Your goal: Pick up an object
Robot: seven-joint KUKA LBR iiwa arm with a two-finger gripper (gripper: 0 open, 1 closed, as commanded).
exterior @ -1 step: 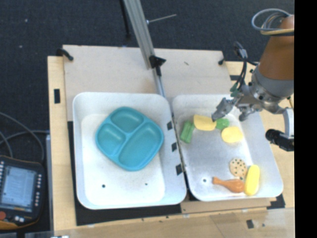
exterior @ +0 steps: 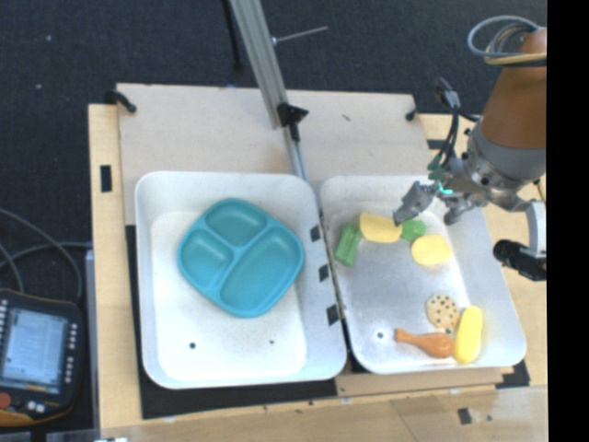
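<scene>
altogether two bins (exterior: pixel 166 357), one plate (exterior: pixel 241 257)

On the bench (exterior: pixel 212 127), two bins sat side by side. The left bin (exterior: pixel 166 339) held a divided plate (exterior: pixel 241 257). The right bin (exterior: pixel 386 274) held toy foods, with the gripper (exterior: pixel 425 203) above its far edge.

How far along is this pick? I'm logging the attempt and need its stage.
Done: the grey two-finger gripper has reached the right white bin, by the yellow oval toy and small green piece. In hand: nothing visibly held. Left: grasping and lifting; the items there lie on the bin floor, the blue divided plate in the left bin.
</scene>
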